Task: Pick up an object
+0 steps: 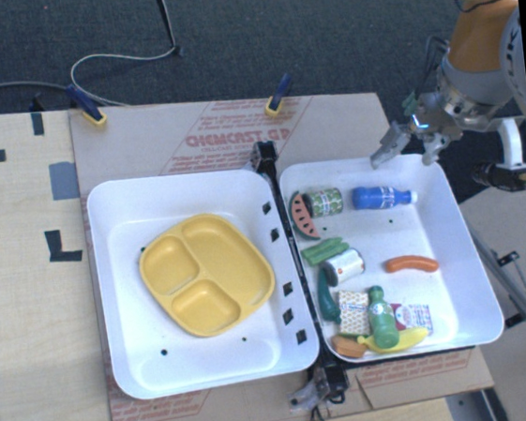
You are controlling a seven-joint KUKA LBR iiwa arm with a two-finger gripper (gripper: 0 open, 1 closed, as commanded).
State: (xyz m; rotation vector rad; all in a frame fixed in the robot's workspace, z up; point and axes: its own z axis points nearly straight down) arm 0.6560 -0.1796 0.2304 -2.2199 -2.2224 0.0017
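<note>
The two-finger gripper [409, 148] is hovering over the far right corner of the right-hand shallow white bin [472, 266], and its grey fingers [387, 154] are standing spread apart with nothing between them. Above it the grey arm with its orange band [479, 34] is reaching in from the right.

Down in that bin, the objects are lying untouched. A blue plastic bottle with a white cap [383, 198] is lying on its side near the far wall, closest to the gripper. Just to its left a dark green can [322, 202] is lying beside a watermelon-slice toy [301, 215]. An orange sausage-shaped toy [411, 264] is sitting alone toward the right wall. Near the middle, a green pod-shaped toy [324, 250] is touching a small white can with a red label [344, 265]. At the near edge, a green bottle [381, 319] is lying over a yellow banana [405, 340], next to a patterned carton [353, 311]; their print is too small to read.

The left-hand white bin [119, 268] is holding a yellow compartment tray [206, 274]. Red lettering on the brown cardboard sheet [226, 135] under the bins is reading "CHEMCAST".
</note>
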